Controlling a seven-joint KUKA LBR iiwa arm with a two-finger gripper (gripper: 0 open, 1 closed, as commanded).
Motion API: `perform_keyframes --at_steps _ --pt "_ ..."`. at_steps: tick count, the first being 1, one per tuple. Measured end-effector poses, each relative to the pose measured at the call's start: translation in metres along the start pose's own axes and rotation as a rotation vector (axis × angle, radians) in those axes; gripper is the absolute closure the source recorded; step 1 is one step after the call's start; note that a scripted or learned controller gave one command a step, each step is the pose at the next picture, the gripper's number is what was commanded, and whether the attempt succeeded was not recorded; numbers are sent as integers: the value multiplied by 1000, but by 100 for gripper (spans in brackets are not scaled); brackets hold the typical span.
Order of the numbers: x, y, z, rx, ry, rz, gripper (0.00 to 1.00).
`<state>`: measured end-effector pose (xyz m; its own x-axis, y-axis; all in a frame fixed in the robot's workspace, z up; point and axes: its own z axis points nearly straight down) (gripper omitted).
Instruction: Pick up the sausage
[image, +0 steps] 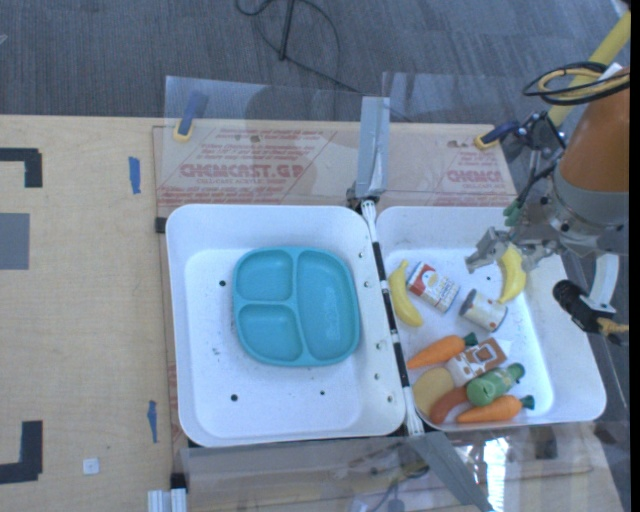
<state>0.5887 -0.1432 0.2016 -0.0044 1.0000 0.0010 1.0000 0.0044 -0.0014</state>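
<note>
One fixed camera, mounted above your bench (80, 300), looking down at a slant. Far edge of the bench and grey floor sit at the top of the frame; near edge at the bottom. Both white bins fall inside it: left bin (200, 400) centre, right bin (570, 390) toward the right side. Medium distance. Your arm (595, 160) enters from the right.

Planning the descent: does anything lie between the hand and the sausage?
Yes. A can and a box lie between the hand and the sausage, which sits crowded between a potato and a carrot.
</note>
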Motion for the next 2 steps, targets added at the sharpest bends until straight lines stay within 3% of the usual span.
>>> perform_keyframes --at_steps 1,2 --pt "41 -12 107 -5 -2 -151 0" --pt "25 -66 113 -15 -3 -9 0"
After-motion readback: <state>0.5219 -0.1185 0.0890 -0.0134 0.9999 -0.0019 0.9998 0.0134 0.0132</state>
